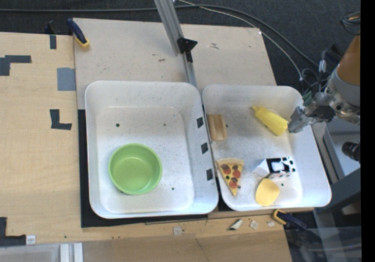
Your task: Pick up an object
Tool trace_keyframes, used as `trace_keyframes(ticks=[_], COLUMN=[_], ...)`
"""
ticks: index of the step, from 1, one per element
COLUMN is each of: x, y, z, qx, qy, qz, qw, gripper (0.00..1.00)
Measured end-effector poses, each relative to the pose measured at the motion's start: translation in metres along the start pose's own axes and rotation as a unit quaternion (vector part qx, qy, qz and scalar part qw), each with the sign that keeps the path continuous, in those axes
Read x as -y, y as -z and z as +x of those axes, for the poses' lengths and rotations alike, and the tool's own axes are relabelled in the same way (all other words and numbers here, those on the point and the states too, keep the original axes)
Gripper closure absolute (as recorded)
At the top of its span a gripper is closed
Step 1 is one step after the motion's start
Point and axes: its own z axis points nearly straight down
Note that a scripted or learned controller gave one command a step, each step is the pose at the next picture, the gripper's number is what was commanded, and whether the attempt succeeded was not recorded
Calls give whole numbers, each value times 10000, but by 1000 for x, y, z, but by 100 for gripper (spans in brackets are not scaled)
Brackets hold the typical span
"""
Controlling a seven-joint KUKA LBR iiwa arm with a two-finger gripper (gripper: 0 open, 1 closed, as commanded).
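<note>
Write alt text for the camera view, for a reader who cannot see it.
The grey arm's pincer sits at the right bin's right edge, beside a yellow mustard bottle. That bin also holds a wooden block, pizza slice, black-and-white item and yellow round piece. The left bin holds a green bowl.

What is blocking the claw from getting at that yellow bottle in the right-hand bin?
Nothing visible. The gripper sits at the right bin's far right edge, just beside the yellow bottle, with no other object between them. The wooden block, pizza slice and other toys lie off to the side.
</note>
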Motion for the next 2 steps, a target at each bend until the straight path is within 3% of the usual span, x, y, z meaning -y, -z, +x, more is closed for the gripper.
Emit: trace_keyframes(ticks=[1, 2], x=[0, -8], y=[0, -58], z=[0, -5], qx=[0, 4], qy=[0, -1], qz=[0, 21], qw=[10000, 10000], gripper=[0, 0])
